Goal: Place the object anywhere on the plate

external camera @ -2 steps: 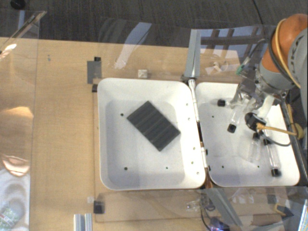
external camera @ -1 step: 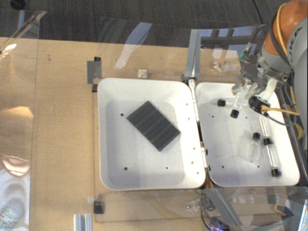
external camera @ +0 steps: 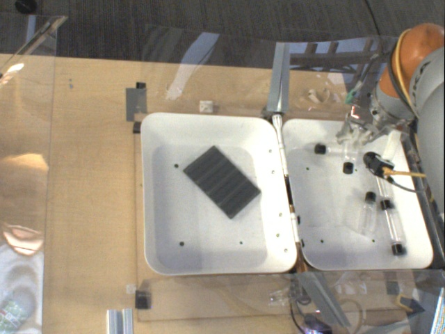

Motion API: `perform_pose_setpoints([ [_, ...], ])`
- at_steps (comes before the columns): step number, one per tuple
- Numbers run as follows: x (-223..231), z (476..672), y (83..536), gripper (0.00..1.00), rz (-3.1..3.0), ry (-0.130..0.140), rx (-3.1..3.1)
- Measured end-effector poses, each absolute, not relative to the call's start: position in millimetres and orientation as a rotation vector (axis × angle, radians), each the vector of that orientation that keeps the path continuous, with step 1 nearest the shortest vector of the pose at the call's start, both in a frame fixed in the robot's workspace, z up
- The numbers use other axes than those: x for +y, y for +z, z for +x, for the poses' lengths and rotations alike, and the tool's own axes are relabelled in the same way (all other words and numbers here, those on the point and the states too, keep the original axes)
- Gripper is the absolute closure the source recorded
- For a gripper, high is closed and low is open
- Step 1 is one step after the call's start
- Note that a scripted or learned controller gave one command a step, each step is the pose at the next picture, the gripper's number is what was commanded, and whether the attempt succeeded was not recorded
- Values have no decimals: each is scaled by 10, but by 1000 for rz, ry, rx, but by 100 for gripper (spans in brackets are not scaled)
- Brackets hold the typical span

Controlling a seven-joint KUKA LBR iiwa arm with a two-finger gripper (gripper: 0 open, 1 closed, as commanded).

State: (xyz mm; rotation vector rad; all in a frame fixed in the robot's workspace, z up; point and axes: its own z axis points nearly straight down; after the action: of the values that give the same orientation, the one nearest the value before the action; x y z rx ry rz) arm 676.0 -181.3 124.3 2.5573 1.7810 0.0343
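Here, a dark ribbed rectangular plate [external camera: 222,181] is seen lying askew on the floor of the left bin [external camera: 156,256]. The object to be placed cannot be picked out with confidence. In the right bin [external camera: 417,261], small black-capped clear pieces [external camera: 384,218] are hard to identify. The gripper [external camera: 360,127] is seen above that bin's far corner; its state cannot be told. No writing can be read. The bins are borne by a tan wooden bench [external camera: 76,186].

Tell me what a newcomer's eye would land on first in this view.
First, the dark ribbed plate lying skewed in the middle of the left bin, stark against the white. Next, the orange band of the arm at the upper right, above the right bin, where a few small black pieces lie scattered.
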Motion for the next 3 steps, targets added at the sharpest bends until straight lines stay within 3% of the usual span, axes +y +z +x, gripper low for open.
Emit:
perform_pose_setpoints([
  [1, -1789, 6780, 1363, 100, 2547, 38, 1790],
  [2, -1788, 6780, 1363, 0, 2547, 37, 1790],
  [3, -1769, 6798, 1483, 100, 2537, 42, 1797],
])
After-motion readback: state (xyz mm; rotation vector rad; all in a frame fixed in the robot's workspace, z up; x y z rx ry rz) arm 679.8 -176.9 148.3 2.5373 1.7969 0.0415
